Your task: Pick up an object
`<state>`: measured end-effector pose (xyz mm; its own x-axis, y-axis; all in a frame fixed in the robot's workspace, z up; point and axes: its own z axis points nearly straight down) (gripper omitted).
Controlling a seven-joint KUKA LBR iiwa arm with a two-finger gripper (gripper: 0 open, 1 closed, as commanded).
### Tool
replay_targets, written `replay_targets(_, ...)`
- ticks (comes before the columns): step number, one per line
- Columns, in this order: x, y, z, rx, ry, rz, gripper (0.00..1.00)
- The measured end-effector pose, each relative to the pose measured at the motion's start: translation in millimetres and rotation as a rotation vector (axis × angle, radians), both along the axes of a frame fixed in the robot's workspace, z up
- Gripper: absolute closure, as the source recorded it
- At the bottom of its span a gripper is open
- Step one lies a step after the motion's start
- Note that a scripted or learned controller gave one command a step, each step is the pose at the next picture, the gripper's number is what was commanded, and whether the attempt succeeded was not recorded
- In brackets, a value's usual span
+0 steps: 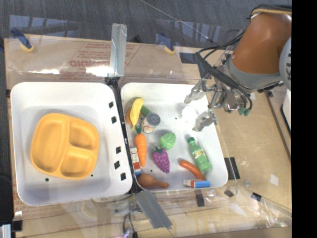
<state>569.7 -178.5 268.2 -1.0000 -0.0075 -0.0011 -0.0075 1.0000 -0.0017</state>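
Note:
My gripper [199, 108] hangs over the upper right part of the right bin [163, 90], its two fingers spread apart with nothing between them. Below it in that bin lie toy foods: a yellow banana [135, 109], a small tin can [151, 120], an orange carrot [141, 149], a green lettuce piece [168, 140], purple grapes [161, 159], a green bottle [198, 154], an orange sausage [191, 169], a brown drumstick [151, 182] and a small orange-and-blue tube [197, 184]. The bottle sits closest, just below the lower finger.
The left bin [29, 93] holds a yellow divided plate [65, 145]. A grey divider strip [118, 48] stands upright behind the seam between the bins. Cables and the arm's orange band [260, 33] crowd the upper right.

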Motion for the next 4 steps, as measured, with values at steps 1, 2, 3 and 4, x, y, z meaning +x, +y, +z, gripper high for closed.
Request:
replay_targets(1,-26,25,-126,0.004,0.009,0.020,0.00)
replay_targets(2,-52,66,-177,0.004,0.004,-0.329,0.00)
replay_targets(3,-3,42,-126,0.002,-0.003,-0.476,0.00)
replay_targets(4,35,-34,-127,0.000,-0.002,-0.534,0.00)
